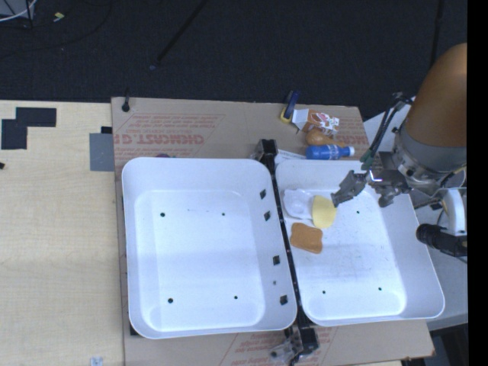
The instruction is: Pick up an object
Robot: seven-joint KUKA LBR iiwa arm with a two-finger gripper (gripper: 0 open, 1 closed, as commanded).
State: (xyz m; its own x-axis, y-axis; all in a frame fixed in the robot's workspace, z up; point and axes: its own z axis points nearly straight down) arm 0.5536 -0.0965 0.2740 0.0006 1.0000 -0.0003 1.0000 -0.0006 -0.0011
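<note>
Three small things lie in the left part of the right bin (412,280): a yellow piece (323,212), a brown bread-like piece (306,239) just below it, and a pale clear-white item (296,201) to its left. My gripper (364,198) hangs over the upper middle of that bin, just right of the yellow piece. It is open. The left finger (347,189) slants down towards the yellow piece and ends close to its upper right edge. Nothing sits between the fingers.
The left bin (152,204) sits beside the right one, with a black divider (278,235) between them. Behind the right bin, on the cardboard, lie a blue bottle (329,152), a brown item (316,137), a red-and-white packet (325,120) and a blue-yellow tool (290,107).
</note>
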